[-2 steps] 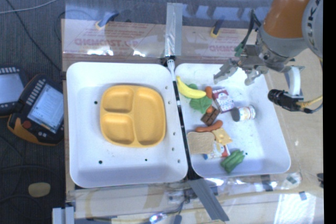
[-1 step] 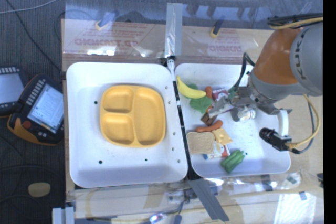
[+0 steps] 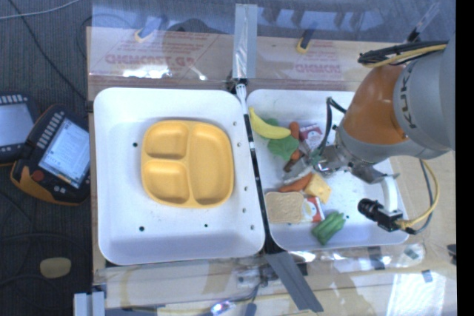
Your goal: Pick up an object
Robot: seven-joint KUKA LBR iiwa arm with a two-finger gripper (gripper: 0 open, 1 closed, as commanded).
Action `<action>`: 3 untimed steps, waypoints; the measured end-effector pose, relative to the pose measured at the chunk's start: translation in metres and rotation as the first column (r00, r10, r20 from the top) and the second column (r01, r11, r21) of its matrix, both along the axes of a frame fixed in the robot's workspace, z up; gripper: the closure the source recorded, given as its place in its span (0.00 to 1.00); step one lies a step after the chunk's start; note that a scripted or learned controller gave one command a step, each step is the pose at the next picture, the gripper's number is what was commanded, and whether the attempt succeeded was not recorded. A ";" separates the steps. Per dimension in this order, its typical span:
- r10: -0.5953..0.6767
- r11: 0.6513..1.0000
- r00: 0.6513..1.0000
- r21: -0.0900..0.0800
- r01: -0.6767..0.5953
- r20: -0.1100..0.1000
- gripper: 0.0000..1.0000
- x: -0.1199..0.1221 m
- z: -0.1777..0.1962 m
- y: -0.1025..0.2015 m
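The right bin (image 3: pixel 370 239) holds a pile of toy food: a yellow banana (image 3: pixel 268 128), a green leafy piece (image 3: pixel 282 147), a slice of bread (image 3: pixel 284 207), a yellow cheese wedge (image 3: pixel 319 187), a green pepper (image 3: pixel 329 226) and some red and orange pieces (image 3: pixel 296 131). My gripper (image 3: pixel 311 160) is down in this bin, among the pieces just left of the bin's middle. Its fingers sit close to the orange pieces and the cheese wedge. Nothing is visibly held between them.
The left bin (image 3: pixel 118 233) holds a yellow divided plate (image 3: pixel 187 162). The arm's grey and orange wrist (image 3: pixel 385 115) covers the right bin's upper right part. A teach pendant (image 3: pixel 55 152) lies off the bench at the left.
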State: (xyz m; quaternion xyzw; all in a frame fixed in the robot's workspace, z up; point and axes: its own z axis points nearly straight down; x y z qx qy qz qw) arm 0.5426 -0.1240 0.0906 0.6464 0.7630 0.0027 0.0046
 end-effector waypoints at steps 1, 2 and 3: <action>0.000 1.000 1.000 0.002 0.000 0.005 1.00 0.003 0.010 0.001; -0.158 0.988 0.987 0.001 0.158 -0.013 1.00 0.037 0.092 0.037; -0.229 0.973 0.973 -0.002 0.229 -0.013 1.00 0.096 0.121 0.077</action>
